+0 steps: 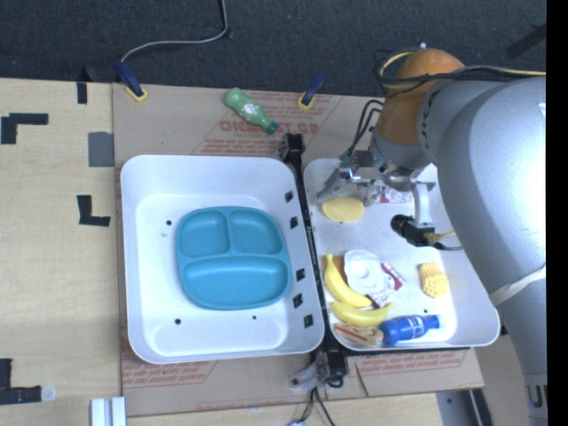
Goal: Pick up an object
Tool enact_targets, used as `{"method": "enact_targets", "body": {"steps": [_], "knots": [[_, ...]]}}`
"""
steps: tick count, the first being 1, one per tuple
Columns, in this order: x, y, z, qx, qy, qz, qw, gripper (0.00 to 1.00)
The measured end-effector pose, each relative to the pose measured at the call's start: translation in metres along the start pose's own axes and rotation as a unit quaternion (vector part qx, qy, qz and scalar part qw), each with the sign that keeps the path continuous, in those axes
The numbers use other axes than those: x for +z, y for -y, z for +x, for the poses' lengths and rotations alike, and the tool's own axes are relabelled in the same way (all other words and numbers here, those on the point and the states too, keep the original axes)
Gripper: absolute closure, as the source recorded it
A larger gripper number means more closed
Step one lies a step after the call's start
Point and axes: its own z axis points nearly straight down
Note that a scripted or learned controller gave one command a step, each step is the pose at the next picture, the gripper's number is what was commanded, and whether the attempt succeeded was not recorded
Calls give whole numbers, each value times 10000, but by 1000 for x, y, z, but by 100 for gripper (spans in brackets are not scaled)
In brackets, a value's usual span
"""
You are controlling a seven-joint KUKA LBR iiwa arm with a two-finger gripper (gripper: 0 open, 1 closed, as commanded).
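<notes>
My gripper [348,181] hangs low over the far left corner of the right bin [470,313], under the grey arm [497,167] with its orange band [426,65]. A pale yellow, lemon-like piece [343,209] lies on the bin floor just in front of the gripper, close to it or touching. Nearer the front lie a banana [341,289], a white cup [361,268], a small red-and-white packet [391,276], a piece of corn [432,280] and a blue bottle [408,328]. The arm hides the bin's far right part.
The left bin [142,238] holds a blue divided plate [233,256]. A green bottle [250,111] lies on the cardboard behind the bins. A black divider [302,229] runs between the bins. A bun-like item [353,335] sits at the right bin's front edge.
</notes>
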Motion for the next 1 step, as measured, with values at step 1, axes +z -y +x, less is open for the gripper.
{"method": "enact_targets", "body": {"steps": [1], "knots": [[-10, 0, 0, -3, 13, 6, 10000, 100]]}}
